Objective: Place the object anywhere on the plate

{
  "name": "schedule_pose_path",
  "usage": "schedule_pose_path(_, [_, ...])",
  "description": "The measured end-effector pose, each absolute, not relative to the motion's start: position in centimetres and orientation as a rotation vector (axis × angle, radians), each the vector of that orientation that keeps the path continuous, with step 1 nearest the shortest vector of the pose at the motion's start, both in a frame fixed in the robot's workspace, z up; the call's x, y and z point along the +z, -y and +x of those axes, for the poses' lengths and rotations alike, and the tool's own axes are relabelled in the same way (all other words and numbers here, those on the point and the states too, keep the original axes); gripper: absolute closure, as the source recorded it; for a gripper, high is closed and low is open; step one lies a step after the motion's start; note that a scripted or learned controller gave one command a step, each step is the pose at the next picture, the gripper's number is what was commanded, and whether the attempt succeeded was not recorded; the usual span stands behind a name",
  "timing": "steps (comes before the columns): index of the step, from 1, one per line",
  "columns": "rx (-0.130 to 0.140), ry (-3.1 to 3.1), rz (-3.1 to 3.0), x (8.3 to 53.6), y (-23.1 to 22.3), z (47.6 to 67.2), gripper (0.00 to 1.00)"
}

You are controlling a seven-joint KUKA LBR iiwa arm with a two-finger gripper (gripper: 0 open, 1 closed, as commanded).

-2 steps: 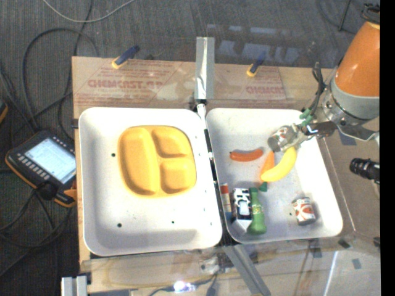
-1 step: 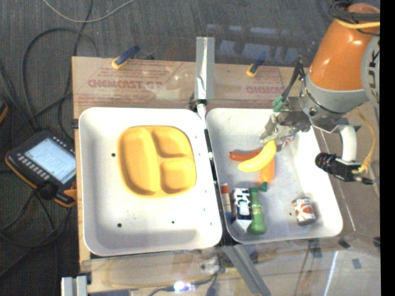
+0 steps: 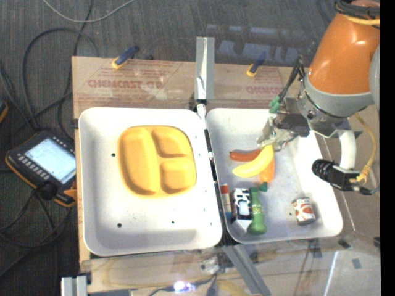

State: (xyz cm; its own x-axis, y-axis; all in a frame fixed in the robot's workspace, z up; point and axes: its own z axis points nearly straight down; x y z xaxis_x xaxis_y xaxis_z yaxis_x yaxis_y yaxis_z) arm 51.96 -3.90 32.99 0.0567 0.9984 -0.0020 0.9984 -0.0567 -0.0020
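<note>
Scene: I am watching from my console as the arm [image 3: 345,54] leans in over the right bin [image 3: 327,224], the left bin [image 3: 99,227] beside it on the bench.
Pincer: the pincer [image 3: 276,135] hangs over the far half of the right bin, just above the upper tip of the banana [image 3: 254,165]; whether it is released or clenched I cannot tell at this slant.
Object: the banana, my likely target, lies near the middle of the right bin, resting against a red-orange piece [image 3: 242,155] and an orange one [image 3: 267,174]; nothing sits between the fingers that I can see.
Plate: the yellow plate [image 3: 157,159] lies in the middle of the left bin, with one long compartment and two smaller ones.
Step in hand: I judge this the approach to a grasp; I would come down across the banana's narrow width, clear of its neighbours, then lift high over the wall between the bins.
Materials: the banana looks smooth, curved and slippery; the plate is glossy moulded plastic; a small can [image 3: 303,210] and a green bottle [image 3: 256,217] stand toward the near edge.
</note>
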Motion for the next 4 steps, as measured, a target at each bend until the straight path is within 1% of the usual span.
schedule_pose_path(1, [0.01, 2.158, -2.284, 33.8, 3.9, 52.0, 1.0])
schedule_pose_path(2, [0.002, 2.425, -2.004, 43.4, -0.1, 52.0, 1.0])
schedule_pose_path(3, [0.004, 2.378, -2.051, 33.9, -7.5, 55.9, 1.0])
schedule_pose_path(4, [0.006, 2.419, -2.004, 28.6, -8.7, 59.9, 1.0])
